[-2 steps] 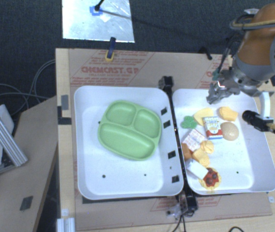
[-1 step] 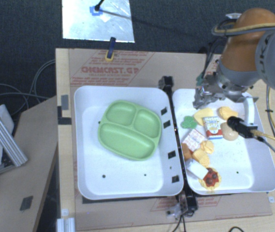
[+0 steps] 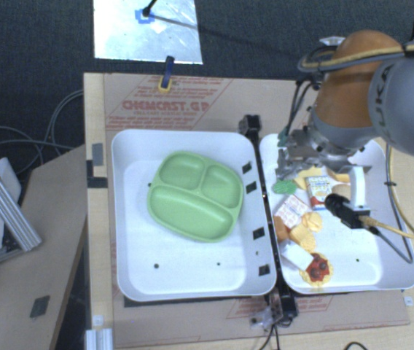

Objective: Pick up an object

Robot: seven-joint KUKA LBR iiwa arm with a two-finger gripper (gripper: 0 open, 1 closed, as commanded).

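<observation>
nearest the camera, at the front of the right bin point(image 3: 404, 268), there's a red and white lump point(image 3: 318, 268) with a white packet point(image 3: 294, 254) just beside it on the left. going back from there it's a heap: yellow-orange bits point(image 3: 305, 228), a striped packet point(image 3: 291, 210), then a little green piece point(image 3: 285, 186) at the far left of the heap, close to the bin's inner wall. the gripper point(image 3: 291, 159) hangs over that far end, just behind the green piece. honestly i can't tell whether it's open or closed from this angle, the wrist covers it. nothing is visibly held, so i'd call the pick not yet made. the left bin point(image 3: 141, 283) has a green divided plate point(image 3: 196, 195) in it, well apart from the arm.

how i'd do it: go for the green piece, since it's closest and sits at the edge of the heap, not buried. come straight down, no sideways sweep, because the wall is right there and the packets next to it touch each other and would probably drag along. close on the one thing, lift slowly, check it comes up alone. the flat packets look slippery and hard to get under.
</observation>
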